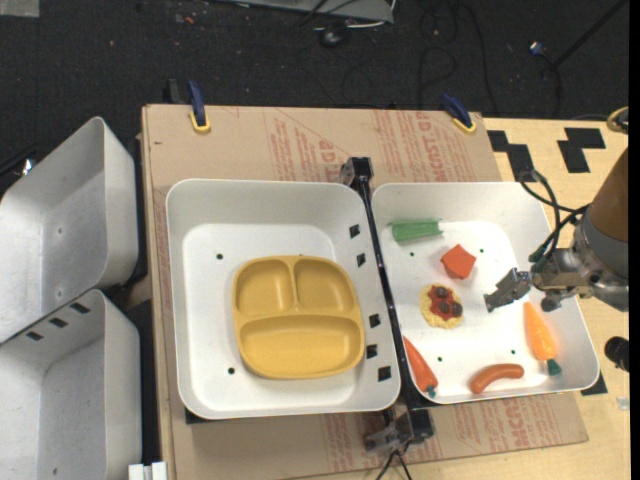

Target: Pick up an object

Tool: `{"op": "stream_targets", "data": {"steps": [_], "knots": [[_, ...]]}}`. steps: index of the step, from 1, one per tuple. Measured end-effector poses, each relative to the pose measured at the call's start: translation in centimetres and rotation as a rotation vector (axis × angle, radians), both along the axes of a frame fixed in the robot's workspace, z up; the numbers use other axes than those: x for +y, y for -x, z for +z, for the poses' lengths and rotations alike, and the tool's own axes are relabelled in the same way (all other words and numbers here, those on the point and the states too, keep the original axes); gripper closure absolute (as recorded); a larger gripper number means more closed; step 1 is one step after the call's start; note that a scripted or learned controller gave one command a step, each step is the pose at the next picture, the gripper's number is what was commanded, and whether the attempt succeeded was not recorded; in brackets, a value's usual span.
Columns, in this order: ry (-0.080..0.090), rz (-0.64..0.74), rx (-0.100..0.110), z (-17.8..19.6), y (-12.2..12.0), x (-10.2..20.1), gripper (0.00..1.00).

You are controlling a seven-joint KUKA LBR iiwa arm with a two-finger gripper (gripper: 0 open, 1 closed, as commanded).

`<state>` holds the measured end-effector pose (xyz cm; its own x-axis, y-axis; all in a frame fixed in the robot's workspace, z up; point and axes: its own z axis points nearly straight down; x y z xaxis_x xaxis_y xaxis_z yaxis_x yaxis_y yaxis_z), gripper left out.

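Note:
The right bin (520,203) holds several toy foods: a green piece (416,230), a red block (458,262), a round yellow pastry with dark berries (442,306), an orange carrot (540,333), a red sausage (497,376) and a red-orange chili (420,366). My gripper (527,296) hangs low over the right side of this bin, just above the carrot's top end and to the right of the pastry. Its dark fingers stand open, and nothing is between them.
The left bin (200,218) holds a yellow divided plate (298,316). A black divider (375,268) runs between the bins. Two more white bins (60,228) stand off the bench at the left. The grey arm (605,238) comes in over the right bin's right wall.

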<state>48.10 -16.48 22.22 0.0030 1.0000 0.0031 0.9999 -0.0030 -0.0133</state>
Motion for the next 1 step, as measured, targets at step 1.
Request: {"op": "stream_targets", "data": {"steps": [1], "knots": [[0.003,0.004,-0.013,0.59,-0.28,0.04,0.00]]}}
